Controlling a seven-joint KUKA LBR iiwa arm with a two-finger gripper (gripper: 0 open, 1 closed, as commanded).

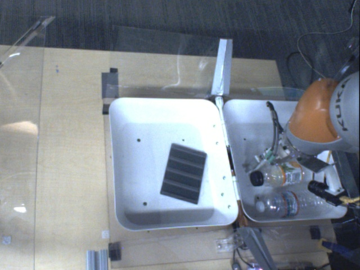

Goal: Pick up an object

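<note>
Reaching into the right bin [247, 122], the gripper [274, 157] sits over a black-capped bottle [275, 176] beside a clear bottle [281, 204]; its grasp state cannot be determined.

White bins [121, 151]; dark grey ribbed pad [184, 173]; clear bottle [277, 177], black cap, yellowish label; orange band [315, 114] on grey arm.

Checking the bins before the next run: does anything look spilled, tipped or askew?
Nothing is spilled. In the right bin, two clear bottles lie on their sides: one with a black cap, one with a white cap. In the left bin, the dark ribbed pad lies flat, skewed to the walls.
</note>
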